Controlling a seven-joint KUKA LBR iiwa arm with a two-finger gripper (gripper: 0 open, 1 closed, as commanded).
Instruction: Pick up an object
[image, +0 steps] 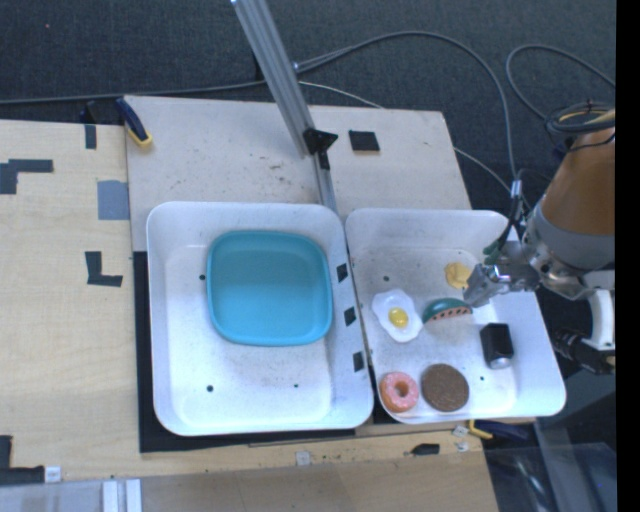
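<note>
- The jaws (487, 283) hang low over the right bin (420, 232); whether they are parted or clenched I cannot tell
- Just beside their tip lies a teal wedge (446, 311); a small yellow lump (458, 273) sits near
- Further left, a glossy fried egg (397, 316)
- Below: a black block (496, 344), a round brown disc (444, 387), a pink ring doughnut (399, 392)
- Well apart, 1 smooth blue square plate (269, 288) in the left bin (170, 300)

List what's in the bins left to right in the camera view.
Blue plate → fried egg → brown cookie → black block. The pink donut, the yellow piece and the teal slice overlap these in x, so they are left out.
</note>
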